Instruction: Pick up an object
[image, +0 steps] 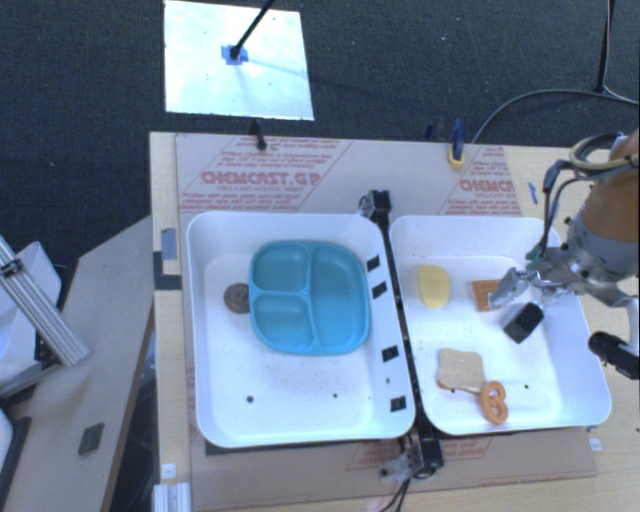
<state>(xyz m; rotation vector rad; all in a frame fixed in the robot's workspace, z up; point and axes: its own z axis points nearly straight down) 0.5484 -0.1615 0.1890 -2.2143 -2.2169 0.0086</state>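
Currently we log the two-finger gripper (508, 290) low over the right shallow white plastic bin (562, 372), at that bin's far right part, with the grey arm (610, 225) behind it. We cannot tell whether the gripper is parted or clenched, and we see nothing held in it.

Nearest thing: a small orange-brown square flat piece (484, 295), lying on the bin floor just beside the gripper's tip, on its left. We cannot tell whether they touch.

Further left of the gripper, past the square, a pale yellow oval piece (433, 286) lies flat.

Nearer the camera than the gripper and to its left, a tan toast-shaped slice (461, 370) lies with an orange pretzel-shaped loop (493, 401) touching its right corner.

Well apart from the gripper, the left shallow white plastic bin (300, 405) holds a blue divided plastic plate (308, 297); a small brownish round disc (237, 297) sits against the plate's far left edge.
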